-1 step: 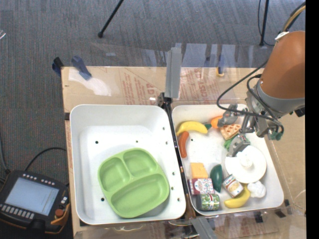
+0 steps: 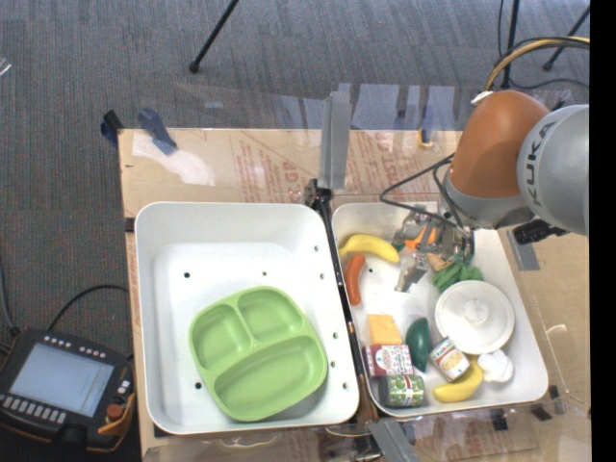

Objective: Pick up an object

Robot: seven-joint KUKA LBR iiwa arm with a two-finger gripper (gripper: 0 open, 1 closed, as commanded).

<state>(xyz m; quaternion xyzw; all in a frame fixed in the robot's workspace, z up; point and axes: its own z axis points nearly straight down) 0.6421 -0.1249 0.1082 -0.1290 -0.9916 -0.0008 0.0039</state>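
Camera view: gripper [image 2: 416, 263] fingertips indistinct.

Both bins [image 2: 173, 234] present smooth white plastic with a slight sheen, and the green divided tray [image 2: 257, 352] is smooth, matt plastic. The bench top [image 2: 250, 157] looks like brown printed cardboard under a clear glossy sheet. The arm's orange band [image 2: 493, 142] is glossy; the floor carpet [image 2: 87, 56] is rough grey cloth.
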